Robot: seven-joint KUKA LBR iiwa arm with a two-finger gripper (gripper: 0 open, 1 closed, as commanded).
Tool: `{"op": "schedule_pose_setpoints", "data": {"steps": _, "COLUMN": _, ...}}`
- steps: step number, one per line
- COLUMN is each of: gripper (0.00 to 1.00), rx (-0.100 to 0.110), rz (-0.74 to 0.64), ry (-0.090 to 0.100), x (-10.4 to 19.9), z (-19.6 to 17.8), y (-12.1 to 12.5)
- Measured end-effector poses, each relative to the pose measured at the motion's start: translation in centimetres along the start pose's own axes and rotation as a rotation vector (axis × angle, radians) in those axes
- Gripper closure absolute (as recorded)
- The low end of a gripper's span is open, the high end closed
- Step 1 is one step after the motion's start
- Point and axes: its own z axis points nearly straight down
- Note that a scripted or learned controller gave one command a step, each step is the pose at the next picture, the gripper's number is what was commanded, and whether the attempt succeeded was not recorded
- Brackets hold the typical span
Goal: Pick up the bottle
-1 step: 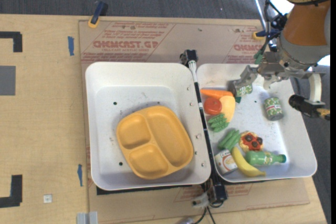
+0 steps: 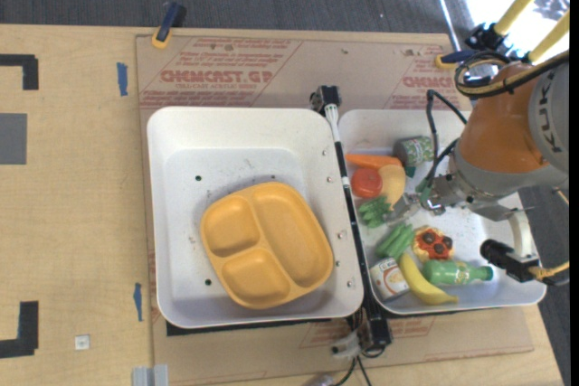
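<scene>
While the gripper hangs mid right bin with jaw state impossible to tell, the green bottle is seen lying flat by the banana near the front wall, judged light, rigid, slick plastic, best pinched across its body.

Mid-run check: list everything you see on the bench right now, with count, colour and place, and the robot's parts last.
Bins: 2, white, side by side on the bench.
Divided plate: 1, yellow, in the left bin.
Bottle: 1, green, lying near the right bin's front edge.
Banana: 1, yellow, just left of the bottle.
Small jar: 1, white-labelled, front left of the right bin.
Can: 1, greenish, back of the right bin.
Toy foods: several, orange, red, yellow and green, left half of the right bin.
Clamp: 1, blue and yellow, behind the bins.
Arm: 1, grey with an orange band, over the right bin.
Gripper: 1, low above the toy foods.
</scene>
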Motion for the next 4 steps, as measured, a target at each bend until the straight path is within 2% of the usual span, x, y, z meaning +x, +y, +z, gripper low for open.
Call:
{"op": "schedule_pose_setpoints", "data": {"steps": 1, "gripper": 0.00, "rx": -0.020, "rz": 0.083, "ry": -0.008, "x": 1.1, "z": 1.5, "y": -2.9}}
{"op": "schedule_pose_setpoints", "data": {"steps": 2, "gripper": 1.00, "rx": -0.024, "rz": 0.087, "ry": -0.015, "x": 0.8, "z": 0.4, "y": -2.9}}
{"op": "schedule_pose_setpoints", "data": {"steps": 3, "gripper": 1.00, "rx": -0.002, "rz": 0.166, "ry": 0.000, "x": 4.7, "z": -11.0, "y": -5.2}}
{"op": "schedule_pose_setpoints", "data": {"steps": 4, "gripper": 1.00, "rx": -0.003, "rz": 0.109, "ry": -0.001, "x": 9.9, "z": -12.7, "y": -4.2}}
